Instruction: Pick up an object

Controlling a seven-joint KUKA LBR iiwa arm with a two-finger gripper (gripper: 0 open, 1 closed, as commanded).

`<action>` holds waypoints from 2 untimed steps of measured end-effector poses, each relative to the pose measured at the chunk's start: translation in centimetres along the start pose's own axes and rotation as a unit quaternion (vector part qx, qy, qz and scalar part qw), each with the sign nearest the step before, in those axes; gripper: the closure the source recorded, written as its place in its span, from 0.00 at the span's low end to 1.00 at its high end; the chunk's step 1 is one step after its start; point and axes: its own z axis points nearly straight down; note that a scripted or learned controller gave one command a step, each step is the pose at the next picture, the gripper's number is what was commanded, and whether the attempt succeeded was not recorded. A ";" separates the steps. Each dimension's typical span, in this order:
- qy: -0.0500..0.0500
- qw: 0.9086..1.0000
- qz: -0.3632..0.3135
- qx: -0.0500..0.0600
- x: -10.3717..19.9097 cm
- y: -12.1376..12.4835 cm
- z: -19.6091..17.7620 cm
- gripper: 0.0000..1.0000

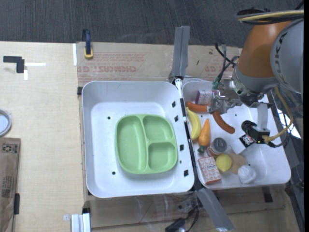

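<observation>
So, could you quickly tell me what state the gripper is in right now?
Gripper: over the right bin, by the sausages; open or shut cannot be told.

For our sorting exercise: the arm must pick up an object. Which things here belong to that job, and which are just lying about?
Part of the job:
claw
banana
carrot
sausage
lemon
red and white box
right bin

Just lying about:
green divided plate
left bin
blue clamp
tape roll
</observation>
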 end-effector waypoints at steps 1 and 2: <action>0.000 1.000 0.022 0.000 2.4 -2.1 -2.7 1.00; 0.000 0.994 0.112 0.002 6.3 -3.1 0.7 1.00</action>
